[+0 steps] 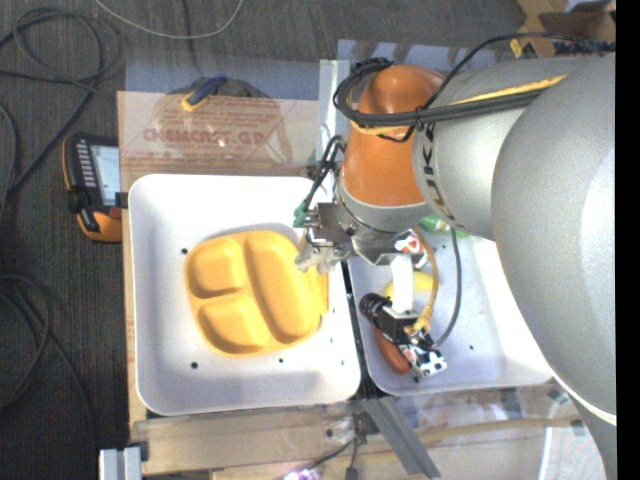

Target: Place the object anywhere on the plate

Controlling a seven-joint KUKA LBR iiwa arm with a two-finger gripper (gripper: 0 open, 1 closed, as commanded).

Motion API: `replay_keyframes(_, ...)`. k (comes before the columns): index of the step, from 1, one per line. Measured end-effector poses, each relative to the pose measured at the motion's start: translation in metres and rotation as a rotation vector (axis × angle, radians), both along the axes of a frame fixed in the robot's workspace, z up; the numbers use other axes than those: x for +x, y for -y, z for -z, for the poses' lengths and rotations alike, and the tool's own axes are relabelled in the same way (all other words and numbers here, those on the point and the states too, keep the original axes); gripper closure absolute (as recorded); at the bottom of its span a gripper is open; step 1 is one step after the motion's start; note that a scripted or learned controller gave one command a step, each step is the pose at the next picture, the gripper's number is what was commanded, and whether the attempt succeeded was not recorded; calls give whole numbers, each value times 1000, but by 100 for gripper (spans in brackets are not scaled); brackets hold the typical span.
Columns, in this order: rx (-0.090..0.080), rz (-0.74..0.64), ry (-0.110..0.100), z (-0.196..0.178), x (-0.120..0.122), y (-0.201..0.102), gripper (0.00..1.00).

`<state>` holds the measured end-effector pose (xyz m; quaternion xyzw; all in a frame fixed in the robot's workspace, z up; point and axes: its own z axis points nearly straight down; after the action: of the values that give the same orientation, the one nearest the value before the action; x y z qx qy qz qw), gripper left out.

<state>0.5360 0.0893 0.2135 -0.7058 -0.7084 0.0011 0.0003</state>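
Your counter [135, 418] runs under both bins, its bare wood showing as a strip down the left edge and along the front. Directly on it you have the left white bin [160, 368], which carries the yellow divided plate [255, 293], and touching its right wall the right white bin [500, 363], largely covered by the arm. Behind the left bin a cardboard sheet [205, 138] with red print lies flat on the counter. An orange-and-black handheld device [92, 183] sits at the counter's left edge, just beside the cardboard.
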Motion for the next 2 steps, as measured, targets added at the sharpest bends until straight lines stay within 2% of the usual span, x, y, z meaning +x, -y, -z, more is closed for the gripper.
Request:
replay_keyframes(1, 0, -16, -2, 9, -53, 62, 100)
replay_keyframes(2, 0, 106, -4, 31, -54, 18, 100)
